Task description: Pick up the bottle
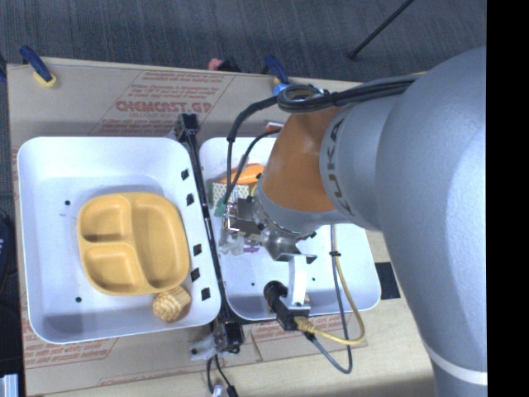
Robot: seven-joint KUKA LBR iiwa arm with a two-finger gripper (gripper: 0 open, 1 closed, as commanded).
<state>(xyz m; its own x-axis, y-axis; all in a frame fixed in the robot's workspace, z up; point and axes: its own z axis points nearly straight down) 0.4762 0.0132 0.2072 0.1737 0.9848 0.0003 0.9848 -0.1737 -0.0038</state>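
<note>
Gripper (238, 236) low in right bin (364, 292), arm hiding contents.

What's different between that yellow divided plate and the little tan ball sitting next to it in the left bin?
The yellow divided plate is broad and flat with three compartments; the tan ball is small, round and undivided. The plate looks smooth, while the ball has a woven-looking texture. The plate sits mid-bin; the ball sits by the plate's lower right corner, near the bin's front edge. Both rest in the left bin, away from the arm.

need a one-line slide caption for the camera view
KUKA arm reaches into the right bin over partly hidden items; a yellow divided plate sits in the left bin.
</note>
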